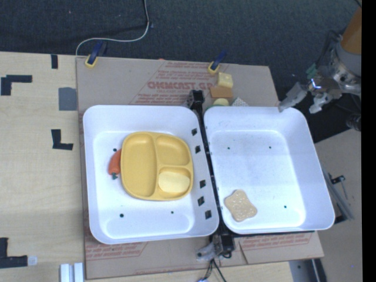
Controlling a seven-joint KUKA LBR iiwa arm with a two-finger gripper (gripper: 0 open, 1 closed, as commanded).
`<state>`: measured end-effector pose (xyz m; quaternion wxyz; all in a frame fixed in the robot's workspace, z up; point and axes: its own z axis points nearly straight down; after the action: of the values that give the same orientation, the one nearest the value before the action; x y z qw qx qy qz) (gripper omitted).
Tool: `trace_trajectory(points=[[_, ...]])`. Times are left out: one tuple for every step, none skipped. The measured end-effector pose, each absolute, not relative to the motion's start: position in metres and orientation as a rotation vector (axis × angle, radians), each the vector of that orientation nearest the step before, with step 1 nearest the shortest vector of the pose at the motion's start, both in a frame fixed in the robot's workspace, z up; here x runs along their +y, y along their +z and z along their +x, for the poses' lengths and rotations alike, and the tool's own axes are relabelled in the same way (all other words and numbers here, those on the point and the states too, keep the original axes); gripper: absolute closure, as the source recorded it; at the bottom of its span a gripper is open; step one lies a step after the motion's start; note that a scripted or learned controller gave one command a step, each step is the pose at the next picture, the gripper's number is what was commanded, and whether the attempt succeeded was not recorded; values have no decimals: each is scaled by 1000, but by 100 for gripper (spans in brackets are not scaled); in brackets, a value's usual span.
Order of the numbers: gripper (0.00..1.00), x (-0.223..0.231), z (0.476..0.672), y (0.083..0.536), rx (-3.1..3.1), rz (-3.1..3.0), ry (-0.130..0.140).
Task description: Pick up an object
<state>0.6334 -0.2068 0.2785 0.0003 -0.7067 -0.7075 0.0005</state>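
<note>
Gripper [301, 98] at right bin's [314, 157] far corner, fingers spread, holding nothing, tan piece [240, 205] inside (near front), left bin [94, 175] containing yellow divided plate [156, 164].

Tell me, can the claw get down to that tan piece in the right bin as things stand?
Probably yes. The tan piece lies flat and alone near the right bin's front left corner, nothing over it. The claw hangs beyond the far right corner.

Both bins: smooth white plastic, left bin [97, 157], right bin [305, 157]. Yellow divided plate [147, 157] smooth matt plastic; tan piece [240, 205] rough, speckled. Cardboard sheet [158, 81] matt brown, printed red; dark floor [205, 16] carpet-like.
</note>
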Motion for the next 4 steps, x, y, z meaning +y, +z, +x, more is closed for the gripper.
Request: trace_trajectory(points=[[0,-194,619,160,-2217,-2214,8],[0,-159,489,82,-2215,-2222,3],[0,-92,530,86,-2231,-2217,-3],[0,-106,600,85,-2227,-2221,-3]])
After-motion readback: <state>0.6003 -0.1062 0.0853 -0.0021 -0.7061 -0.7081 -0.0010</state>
